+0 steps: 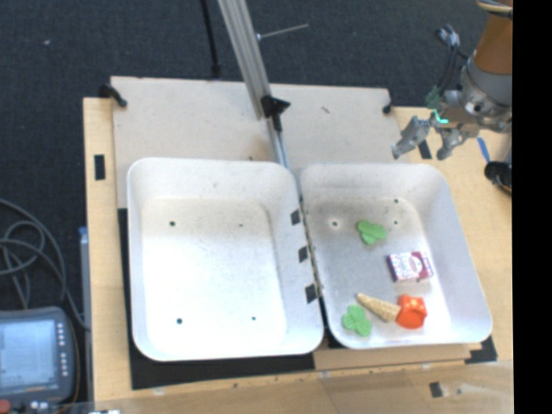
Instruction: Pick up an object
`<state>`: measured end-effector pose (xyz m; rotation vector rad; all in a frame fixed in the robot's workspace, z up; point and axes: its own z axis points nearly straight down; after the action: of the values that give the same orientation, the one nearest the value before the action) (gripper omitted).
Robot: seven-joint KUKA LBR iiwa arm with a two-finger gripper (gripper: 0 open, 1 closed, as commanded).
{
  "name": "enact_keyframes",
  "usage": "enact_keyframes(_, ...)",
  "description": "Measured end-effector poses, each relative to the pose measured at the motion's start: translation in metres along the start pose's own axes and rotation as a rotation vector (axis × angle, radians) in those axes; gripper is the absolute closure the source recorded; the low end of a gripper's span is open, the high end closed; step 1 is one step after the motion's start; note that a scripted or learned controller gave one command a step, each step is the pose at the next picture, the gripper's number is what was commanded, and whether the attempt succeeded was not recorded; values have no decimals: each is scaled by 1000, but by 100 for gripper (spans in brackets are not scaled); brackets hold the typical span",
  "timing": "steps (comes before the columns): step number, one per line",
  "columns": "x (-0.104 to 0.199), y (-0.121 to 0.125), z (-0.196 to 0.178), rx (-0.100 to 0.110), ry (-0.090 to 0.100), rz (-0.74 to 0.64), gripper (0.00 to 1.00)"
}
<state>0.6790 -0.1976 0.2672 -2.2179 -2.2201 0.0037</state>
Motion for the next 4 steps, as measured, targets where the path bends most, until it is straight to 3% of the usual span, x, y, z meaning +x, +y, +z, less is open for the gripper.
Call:
enact_keyframes(1,-1,1,-4,-4,-4,-3,0)
enact_keyframes(4,5,0,155,0,-3,-3,0)
